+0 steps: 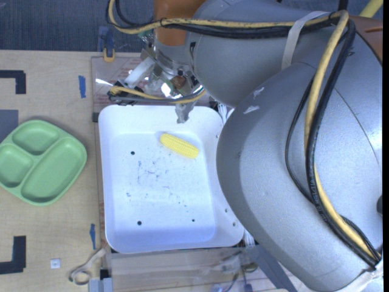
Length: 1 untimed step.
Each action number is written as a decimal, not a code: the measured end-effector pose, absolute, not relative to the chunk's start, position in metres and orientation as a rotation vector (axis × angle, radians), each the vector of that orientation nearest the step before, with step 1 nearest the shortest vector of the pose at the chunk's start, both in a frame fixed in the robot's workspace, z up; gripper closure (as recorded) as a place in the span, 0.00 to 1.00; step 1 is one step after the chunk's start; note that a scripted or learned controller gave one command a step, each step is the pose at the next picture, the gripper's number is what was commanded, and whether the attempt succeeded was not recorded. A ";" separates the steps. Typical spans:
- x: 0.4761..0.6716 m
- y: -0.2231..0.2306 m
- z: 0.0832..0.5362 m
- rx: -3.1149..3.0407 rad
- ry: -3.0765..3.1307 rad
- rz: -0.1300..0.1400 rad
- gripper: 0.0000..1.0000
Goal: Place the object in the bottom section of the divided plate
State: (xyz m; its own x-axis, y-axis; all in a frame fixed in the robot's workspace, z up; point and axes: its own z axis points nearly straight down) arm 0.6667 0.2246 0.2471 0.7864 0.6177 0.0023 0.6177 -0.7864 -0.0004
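Corn cob (179, 145) lying in white bin (121, 181), centre frame; gripper (183, 112) just above, seemingly pressed together; green divided plate (40, 161) far left.

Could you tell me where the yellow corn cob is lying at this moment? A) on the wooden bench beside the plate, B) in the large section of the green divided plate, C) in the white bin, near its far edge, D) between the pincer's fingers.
C: the corn cob lies on the floor of the white bin, just below the pincer, apart from the green divided plate to the left.
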 end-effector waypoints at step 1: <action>0.667 0.225 0.247 -2.968 -1.026 -0.003 0.00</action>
